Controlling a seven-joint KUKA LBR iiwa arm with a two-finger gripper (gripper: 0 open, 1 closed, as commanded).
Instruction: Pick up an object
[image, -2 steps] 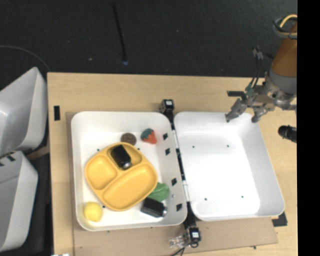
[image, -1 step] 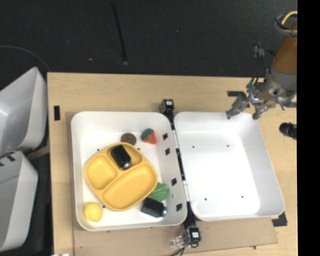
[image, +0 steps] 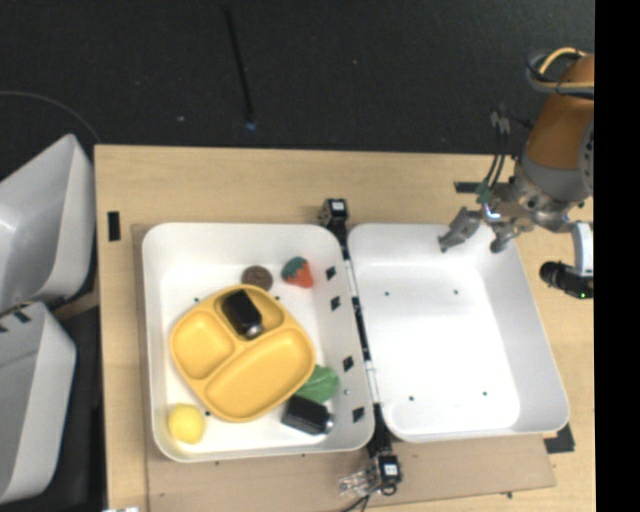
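My gripper (image: 478, 234) hangs over the far right corner of the right bin (image: 450, 400), its two fingers spread apart with nothing between them. All the objects lie in the left bin (image: 160, 290). A yellow divided plate (image: 240, 365) holds a black object (image: 243, 312) in its top compartment. Behind the plate sit a brown round piece (image: 257, 276) and a red strawberry-like toy (image: 295, 270). A yellow ball (image: 185, 424) rests at the front left corner. A green item (image: 322, 380) and another black object (image: 306, 416) lie at the plate's front right.
A black divider with clips (image: 352, 330) runs between the two bins. White curved shapes (image: 40, 230) stand off the bench at the left. The wooden bench (image: 250, 180) borders the bins all round.
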